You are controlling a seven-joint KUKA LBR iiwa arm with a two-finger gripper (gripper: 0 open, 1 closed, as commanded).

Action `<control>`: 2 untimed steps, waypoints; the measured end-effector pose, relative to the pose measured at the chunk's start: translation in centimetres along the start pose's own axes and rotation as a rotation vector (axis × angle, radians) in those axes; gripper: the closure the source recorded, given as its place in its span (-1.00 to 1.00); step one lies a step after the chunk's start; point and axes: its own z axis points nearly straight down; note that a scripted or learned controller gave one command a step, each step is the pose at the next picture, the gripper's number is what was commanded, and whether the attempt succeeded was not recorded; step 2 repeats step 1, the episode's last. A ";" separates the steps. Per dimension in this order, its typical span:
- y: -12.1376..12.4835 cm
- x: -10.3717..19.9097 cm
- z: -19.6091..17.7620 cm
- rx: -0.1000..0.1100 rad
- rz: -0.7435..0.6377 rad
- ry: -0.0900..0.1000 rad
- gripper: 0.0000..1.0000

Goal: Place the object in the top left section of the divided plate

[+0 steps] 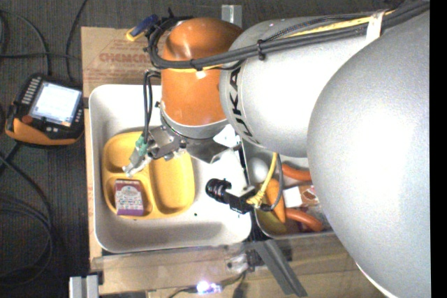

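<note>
Dark carpet and loose cables surround the desk, where the arm (293,87) hangs over the left bin (105,108).

Its gripper (140,153) hovers above the yellow divided plate (171,181); whether it is spread or pinching something I cannot tell. Just below it, a small purple packet (129,197), likely the object, lies in the plate's lower-left section, not the top left. Likely risk: a low, slanted reach could nudge the plate or slide the packet against a divider. To the gripper's right, the second bin (307,232) holds orange items (302,216).
</note>
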 end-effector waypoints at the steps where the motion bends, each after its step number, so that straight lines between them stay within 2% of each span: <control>1: 4.3 -1.9 -5.5 -0.002 -0.095 -0.002 -1.00; 2: 4.3 -1.9 -5.5 -0.002 -0.095 -0.002 -1.00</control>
